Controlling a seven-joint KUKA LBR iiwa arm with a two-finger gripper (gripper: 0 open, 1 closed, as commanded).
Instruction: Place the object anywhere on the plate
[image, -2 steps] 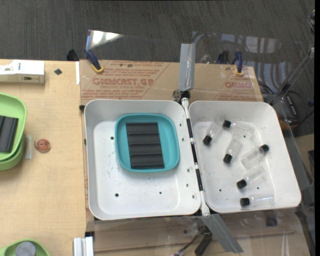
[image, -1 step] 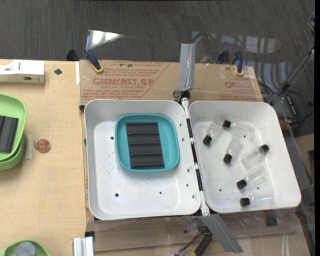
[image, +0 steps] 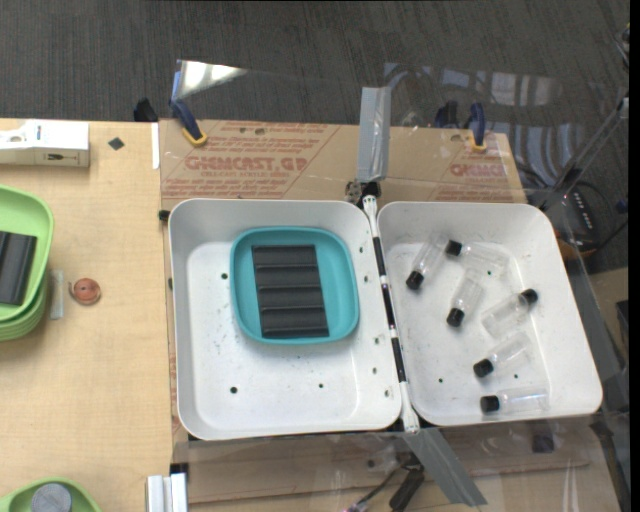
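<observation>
**Op:** I'm looking down on both bins. The plate (image: 295, 286), teal with a dark ribbed insert, sits in the left bin (image: 200, 390). Nothing lies on it yet. The objects are six clear vials with black caps, all in the right bin (image: 560, 260), well apart from the plate. I can't tell you the gripper's state from here.

**Sup:** Which vial would you go for?

**Op:** My guess is the one nearest the plate (image: 424, 264), just past the bin divider. It lies tilted, cap towards the plate. Another (image: 463, 300) lies a little further from the plate, and one (image: 512, 401) rests by the near wall.

**Sup:** What worries you?

**Op:** Several things. The vials are clear, so their bodies nearly vanish against the white bin; I'd expect a grasp aimed at the cap alone to land off centre. They're round and smooth, so a pinch across the length could squirt one sideways or set it rolling. Two far from the plate (image: 505, 310) lie close together, so fingers could nudge the neighbour. And the ribbed insert may let a dropped vial roll to the plate's rim.

**Sup:** Any writing?

**Op:** The cardboard (image: 260, 160) behind the bins carries red print, something like "GHMCAST", repeated further from the plate; I can't read it with certainty. The white box (image: 45, 145) left of the cardboard has small print too fine to read.
</observation>
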